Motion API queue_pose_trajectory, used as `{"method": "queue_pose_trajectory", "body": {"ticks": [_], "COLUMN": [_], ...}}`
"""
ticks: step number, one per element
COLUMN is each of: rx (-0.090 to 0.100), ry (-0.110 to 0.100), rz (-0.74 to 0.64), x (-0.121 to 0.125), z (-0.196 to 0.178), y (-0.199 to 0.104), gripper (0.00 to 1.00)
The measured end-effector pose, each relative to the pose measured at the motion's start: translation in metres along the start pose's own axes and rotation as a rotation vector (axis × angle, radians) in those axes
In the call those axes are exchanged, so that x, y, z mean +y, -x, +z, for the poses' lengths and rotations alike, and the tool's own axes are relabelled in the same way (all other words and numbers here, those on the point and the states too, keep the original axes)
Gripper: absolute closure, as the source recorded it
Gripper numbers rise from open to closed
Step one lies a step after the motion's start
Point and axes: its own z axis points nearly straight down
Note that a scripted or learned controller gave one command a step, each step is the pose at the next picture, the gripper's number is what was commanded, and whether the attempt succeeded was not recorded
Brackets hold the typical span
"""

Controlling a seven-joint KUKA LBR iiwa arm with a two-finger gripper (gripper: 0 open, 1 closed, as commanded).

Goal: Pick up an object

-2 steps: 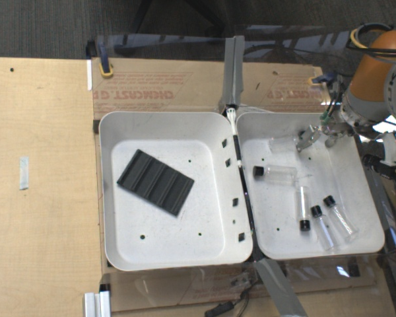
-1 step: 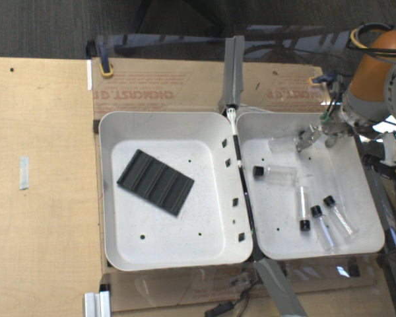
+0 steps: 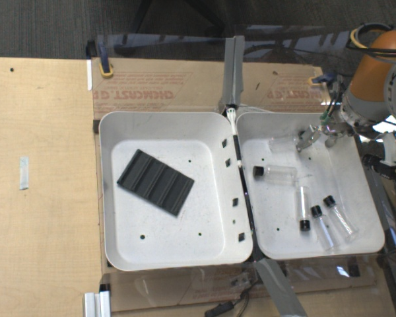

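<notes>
The right bin (image 3: 363,243) holds several clear plastic vials with black caps: one lying crosswise (image 3: 274,172), one upright in the frame (image 3: 303,209), and two more (image 3: 330,226) near the lower right. Another clear piece (image 3: 281,144) lies near the bin's top. The left bin (image 3: 112,177) holds a dark ribbed rectangular block (image 3: 156,182) lying at a slant. My gripper (image 3: 311,137) hangs over the upper right part of the right bin, just right of the clear piece, with nothing visibly between its fingers.
The arm with its orange band (image 3: 376,68) comes in from the upper right. A grey divider post (image 3: 235,71) stands between the bins at the back. Brown cardboard (image 3: 158,91) lies behind the bins, and a wooden surface (image 3: 39,177) spreads to the left.
</notes>
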Motion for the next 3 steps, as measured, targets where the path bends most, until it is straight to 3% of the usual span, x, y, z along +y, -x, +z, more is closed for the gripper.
{"method": "queue_pose_trajectory", "body": {"ticks": [3], "rx": [0.000], "ry": [0.000], "rz": [0.000], "x": [0.0000], "z": [0.0000], "y": [0.0000], "gripper": [0.00]}}
